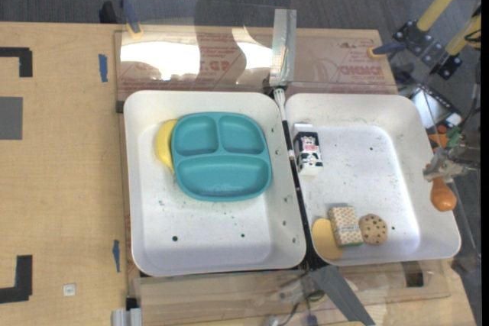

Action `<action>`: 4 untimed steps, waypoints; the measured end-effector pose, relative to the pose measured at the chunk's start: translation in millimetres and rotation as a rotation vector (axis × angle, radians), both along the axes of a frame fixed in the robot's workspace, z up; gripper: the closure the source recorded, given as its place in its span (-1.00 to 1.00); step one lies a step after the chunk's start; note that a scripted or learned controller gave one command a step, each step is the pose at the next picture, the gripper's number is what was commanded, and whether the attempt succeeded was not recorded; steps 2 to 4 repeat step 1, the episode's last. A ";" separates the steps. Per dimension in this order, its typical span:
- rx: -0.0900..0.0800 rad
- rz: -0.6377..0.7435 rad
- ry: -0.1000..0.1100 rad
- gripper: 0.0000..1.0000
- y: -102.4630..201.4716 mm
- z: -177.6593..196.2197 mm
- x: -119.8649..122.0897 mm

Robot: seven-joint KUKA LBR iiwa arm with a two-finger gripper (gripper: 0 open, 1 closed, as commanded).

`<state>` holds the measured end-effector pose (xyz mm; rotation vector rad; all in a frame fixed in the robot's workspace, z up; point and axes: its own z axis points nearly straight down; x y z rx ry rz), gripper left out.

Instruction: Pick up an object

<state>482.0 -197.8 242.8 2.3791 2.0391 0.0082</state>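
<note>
The right bin (397, 135) holds a small white carton with a black-and-white picture (308, 149) near its left wall. At its front lie a tan wafer block (344, 225), a round speckled cookie (373, 228) and a flat yellow piece (325, 237). My gripper (445, 164) shows as a small grey shape over the bin's right rim, at the edge of the view. An orange rounded object (443, 198) sits directly below it, on or just outside the rim. Whether the two touch is unclear.
The left bin (153, 237) carries a teal divided plate (221, 156) lying over a yellow object (163, 143). A clear sheet over cardboard (199, 53) stands behind the bins. A yellow pole with black clamps (439, 8) rises at the back right.
</note>
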 end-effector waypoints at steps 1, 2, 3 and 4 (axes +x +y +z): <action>0.004 -0.205 0.009 1.00 50.2 -4.7 43.5; 0.004 -0.205 0.009 1.00 50.2 -4.7 43.5; 0.004 -0.205 0.009 1.00 50.2 -4.7 43.5; 0.004 -0.205 0.009 1.00 50.2 -4.7 43.5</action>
